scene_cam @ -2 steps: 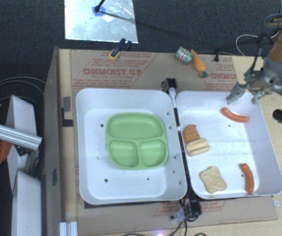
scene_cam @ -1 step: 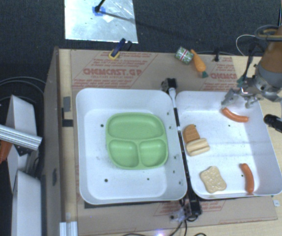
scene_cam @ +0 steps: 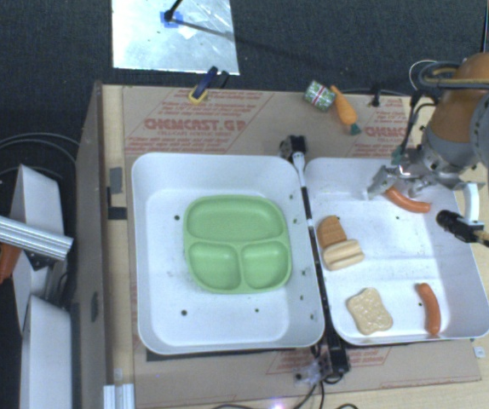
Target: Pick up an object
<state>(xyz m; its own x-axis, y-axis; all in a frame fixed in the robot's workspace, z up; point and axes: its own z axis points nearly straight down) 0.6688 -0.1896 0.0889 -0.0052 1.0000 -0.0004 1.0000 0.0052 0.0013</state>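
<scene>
Evidently gripper (scene_cam: pixel 402 186) fingers spread over the sausage (scene_cam: pixel 408 200), touching it

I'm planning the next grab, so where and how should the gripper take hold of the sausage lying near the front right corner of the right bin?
Grip the sausage across its middle, coming straight down from above. It lies flat on the right bin floor, long and narrow, running roughly front to back, so fingers closing left to right span its thin width. The bin's right wall sits close beside it, so I'd keep the outer finger tight in.
</scene>
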